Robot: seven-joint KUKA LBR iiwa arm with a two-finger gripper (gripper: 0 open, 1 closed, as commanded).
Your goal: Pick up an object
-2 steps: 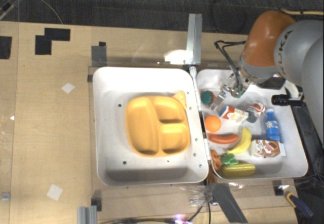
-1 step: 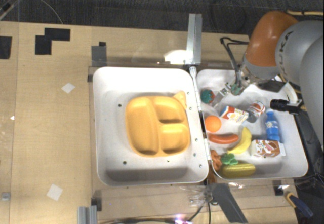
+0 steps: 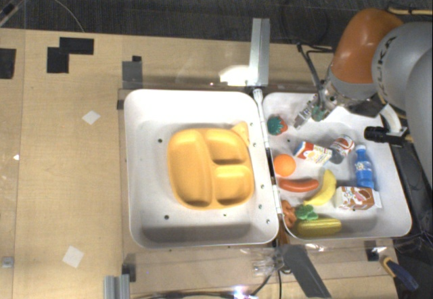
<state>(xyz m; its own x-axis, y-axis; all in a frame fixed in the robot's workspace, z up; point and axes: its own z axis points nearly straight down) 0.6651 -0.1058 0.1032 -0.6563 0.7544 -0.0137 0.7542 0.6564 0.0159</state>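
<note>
Gripper point(image 3: 310, 115) is hanging low over the far-left part of the right shallow white bin point(image 3: 396, 223), tilting down and leftward from the grey arm with its orange band point(image 3: 362, 47), which is reaching in from the right edge. How the tool is set, wide or narrow, cannot be told from this slant. Nothing is showing between its tips.

Nearest object: small dark green round toy point(image 3: 276, 125), lying just beside the tool, to its left. Toward the near side, an orange ball point(image 3: 285, 165) is sitting by the bin's left wall, with a red sausage-shaped piece point(image 3: 298, 185) and a yellow banana point(image 3: 326, 189) just below it. A blue plastic bottle point(image 3: 363, 168) is lying near the right side.

Left white bin point(image 3: 145, 223) is holding a yellow compartment tray point(image 3: 206, 166), well apart from the tool.
</note>
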